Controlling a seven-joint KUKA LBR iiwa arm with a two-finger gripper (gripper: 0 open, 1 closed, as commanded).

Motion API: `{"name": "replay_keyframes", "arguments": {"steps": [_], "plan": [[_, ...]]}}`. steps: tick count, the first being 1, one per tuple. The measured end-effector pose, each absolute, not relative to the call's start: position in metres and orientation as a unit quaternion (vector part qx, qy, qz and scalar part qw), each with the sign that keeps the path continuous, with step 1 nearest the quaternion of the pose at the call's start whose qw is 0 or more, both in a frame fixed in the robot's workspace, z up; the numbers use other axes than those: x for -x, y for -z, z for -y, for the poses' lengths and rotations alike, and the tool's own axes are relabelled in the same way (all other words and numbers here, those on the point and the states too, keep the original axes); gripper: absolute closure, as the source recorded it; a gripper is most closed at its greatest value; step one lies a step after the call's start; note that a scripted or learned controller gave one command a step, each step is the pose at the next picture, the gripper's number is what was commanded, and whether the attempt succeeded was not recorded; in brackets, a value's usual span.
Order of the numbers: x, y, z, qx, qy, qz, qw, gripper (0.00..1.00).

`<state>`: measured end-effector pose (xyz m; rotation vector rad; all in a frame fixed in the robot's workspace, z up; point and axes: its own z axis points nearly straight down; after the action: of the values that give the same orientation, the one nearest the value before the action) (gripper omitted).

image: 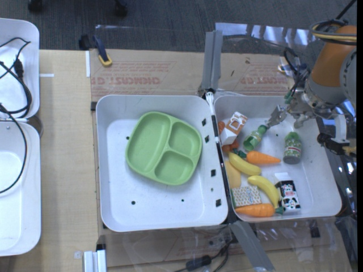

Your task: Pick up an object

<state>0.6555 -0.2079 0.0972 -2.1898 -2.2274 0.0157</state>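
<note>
In the camera view, the gripper point(282, 115) hovers at the upper right over the right bin point(332, 205), jaws spread and holding nothing. Just below-left lies a green bottle point(255, 136); a green divided plate point(164, 147) fills the left bin point(113, 208).

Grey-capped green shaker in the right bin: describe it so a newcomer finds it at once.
Look in the right bin, near its right wall. The shaker stands just right of the carrot, below the gripper. Its grey base and green-white label set it apart from the slimmer green bottle.
</note>
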Motion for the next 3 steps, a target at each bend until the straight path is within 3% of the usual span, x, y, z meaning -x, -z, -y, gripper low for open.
{"name": "replay_keyframes", "arguments": {"steps": [1, 2, 3], "plan": [[-0.601, -0.116, 0.217, 0.687, 0.0024, 0.727, 0.002, 0.0], [-0.599, -0.096, 0.211, 0.724, 0.0069, 0.689, 0.001, 0.0], [-0.598, -0.104, 0.215, 0.726, 0.0035, 0.688, -0.001, 1.0]]}}
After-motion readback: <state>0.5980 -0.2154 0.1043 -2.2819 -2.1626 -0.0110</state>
